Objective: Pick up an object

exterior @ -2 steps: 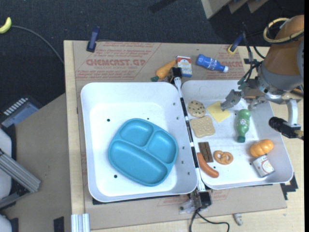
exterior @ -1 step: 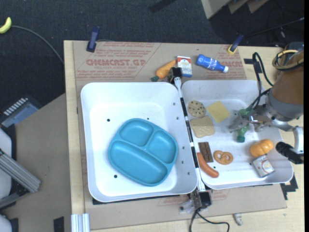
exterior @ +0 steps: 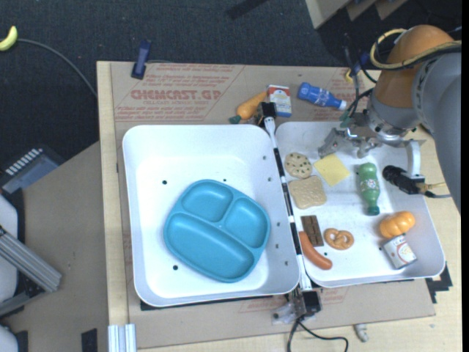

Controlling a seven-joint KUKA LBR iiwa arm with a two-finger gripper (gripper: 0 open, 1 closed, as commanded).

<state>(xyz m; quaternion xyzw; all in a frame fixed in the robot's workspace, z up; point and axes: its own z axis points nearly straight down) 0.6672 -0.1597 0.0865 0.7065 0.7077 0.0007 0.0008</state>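
Cheese slice (exterior: pixel 332 170) just below tool (exterior: pixel 350 139)

the bench (exterior: pixel 183 94), covered in brown printed cardboard, bears two white bins: the left bin (exterior: pixel 146 196) and, touching its right side, the right bin (exterior: pixel 425 248). behind the right bin lie a blue bottle (exterior: pixel 320 95), a small carton (exterior: pixel 279 100) and an orange toy (exterior: pixel 251 106).

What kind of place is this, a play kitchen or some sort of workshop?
Most likely a robot test bench in a lab. A grey arm reaches over two white bins on a board, one holding a blue plate, the other toy foods like a cookie and pretzel. Cables trail across the dark floor.
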